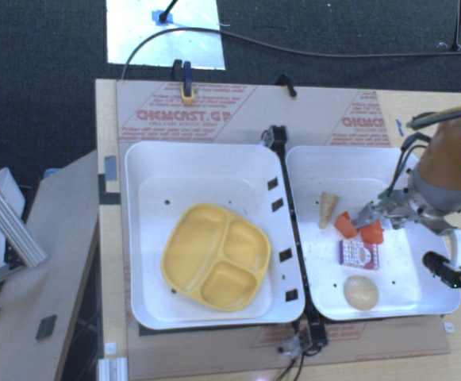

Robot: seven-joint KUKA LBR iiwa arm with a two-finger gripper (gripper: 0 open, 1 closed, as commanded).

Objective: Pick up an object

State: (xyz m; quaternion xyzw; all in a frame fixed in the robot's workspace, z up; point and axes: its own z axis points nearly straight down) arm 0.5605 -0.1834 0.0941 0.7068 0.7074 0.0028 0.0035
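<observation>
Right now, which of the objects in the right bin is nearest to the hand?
The orange-red pieces, right at the hand. The cone, the pink packet and the beige round object lie farther off.

Yellow tray (217, 256) in left bin (155, 173); hand (366, 219) over orange blocks (358, 228).

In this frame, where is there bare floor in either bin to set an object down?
Left white bin: bare along the back and left of the yellow divided tray. Right white bin: bare at the back. Crowded mid-bin: cream cone, orange blocks, pink packet, beige ball, gripper.
</observation>
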